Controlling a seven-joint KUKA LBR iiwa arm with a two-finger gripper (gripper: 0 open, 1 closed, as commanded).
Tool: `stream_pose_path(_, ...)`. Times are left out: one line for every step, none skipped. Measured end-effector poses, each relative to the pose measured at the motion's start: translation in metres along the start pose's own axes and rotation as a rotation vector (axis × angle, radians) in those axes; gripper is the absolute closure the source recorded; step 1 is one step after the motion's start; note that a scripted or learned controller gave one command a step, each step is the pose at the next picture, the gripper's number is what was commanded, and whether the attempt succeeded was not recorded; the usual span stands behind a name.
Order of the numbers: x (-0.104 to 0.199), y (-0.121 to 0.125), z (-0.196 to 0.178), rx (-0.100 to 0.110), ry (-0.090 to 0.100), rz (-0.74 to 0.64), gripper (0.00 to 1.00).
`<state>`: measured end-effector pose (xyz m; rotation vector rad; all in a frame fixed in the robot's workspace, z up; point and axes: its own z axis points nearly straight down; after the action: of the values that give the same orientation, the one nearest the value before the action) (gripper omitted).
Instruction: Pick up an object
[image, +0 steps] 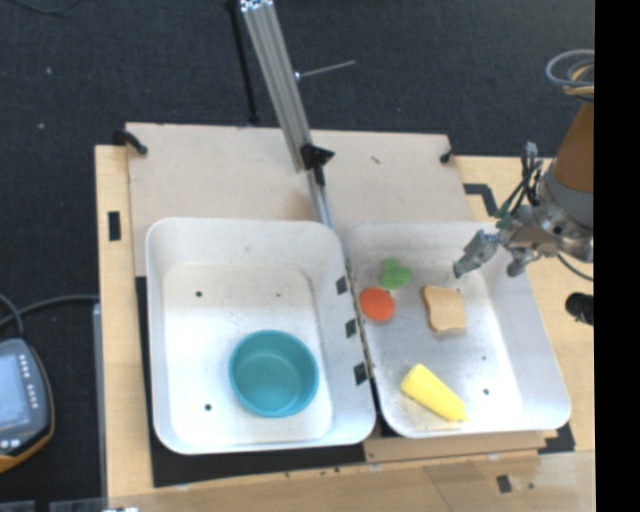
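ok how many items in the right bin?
4: green piece and red-orange one by the divider, tan bread-like piece mid-bin, yellow one near the front. None look hidden.

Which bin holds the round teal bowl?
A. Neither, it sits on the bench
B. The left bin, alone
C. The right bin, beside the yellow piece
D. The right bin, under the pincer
B: the round teal bowl sits alone in the left shallow white bin.

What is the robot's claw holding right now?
Nothing. The gripper hangs open above the right bin, apart from the bread below it.
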<state>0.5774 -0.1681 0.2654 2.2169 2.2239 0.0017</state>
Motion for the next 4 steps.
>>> stream_pose_path(0.0,0.0,0.0,0.0,0.0,0.0,0.0)
stream_pose_path(0.0,-0.001,0.063,0.007,-0.001,0.003,0.0)
stream_pose_path(-0.009,0.004,0.116,0.004,-0.001,0.004,0.0)
stream_pose_path(-0.01,0.004,0.167,0.003,-0.002,0.005,0.0)
